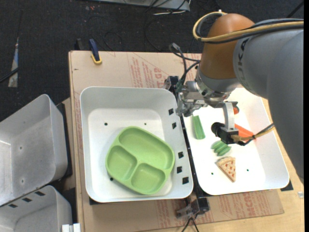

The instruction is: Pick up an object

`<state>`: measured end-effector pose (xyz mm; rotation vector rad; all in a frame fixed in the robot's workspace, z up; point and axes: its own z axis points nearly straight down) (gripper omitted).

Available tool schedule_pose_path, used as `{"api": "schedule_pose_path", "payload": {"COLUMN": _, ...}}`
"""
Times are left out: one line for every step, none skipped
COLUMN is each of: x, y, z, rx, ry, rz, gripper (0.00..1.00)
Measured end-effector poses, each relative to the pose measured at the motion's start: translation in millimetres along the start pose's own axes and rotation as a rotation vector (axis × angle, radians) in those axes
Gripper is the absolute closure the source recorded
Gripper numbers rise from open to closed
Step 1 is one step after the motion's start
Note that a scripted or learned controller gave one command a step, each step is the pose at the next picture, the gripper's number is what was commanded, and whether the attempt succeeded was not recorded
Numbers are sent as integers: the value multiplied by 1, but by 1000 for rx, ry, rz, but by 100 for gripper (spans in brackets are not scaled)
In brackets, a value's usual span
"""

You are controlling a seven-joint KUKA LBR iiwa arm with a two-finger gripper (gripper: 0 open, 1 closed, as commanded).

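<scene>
Green stick (pixel 198 127): lying flat in the right bin (pixel 270 173), just below and to the right of the pincer (pixel 186 105), not between its fingers.
Pincer: hanging over the seam between the two bins, near the right bin's upper-left corner; whether it is spread or pressed together, I cannot tell from up here.
Arm (pixel 251 47): reaching in from the right, its orange band sitting right above the pincer.
Green pod (pixel 221 148): resting further down and to the right of the pincer, past the stick.
Pizza slice (pixel 227 167): lying beyond the pod, well apart from the pincer.
Orange piece (pixel 244 129): peeking out to the pincer's right, partly hidden by a black part and cable.
Green tray (pixel 140 159): sitting in the left bin (pixel 96 100), down and to the left of the pincer, three compartments facing up.
</scene>
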<state>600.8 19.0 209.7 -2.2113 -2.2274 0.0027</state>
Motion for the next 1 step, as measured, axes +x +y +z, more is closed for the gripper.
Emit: {"api": "schedule_pose_path", "payload": {"x": 57, "y": -20, "z": -10, "rx": -1, "ry": 0, "rz": 0, "gripper": 100}}
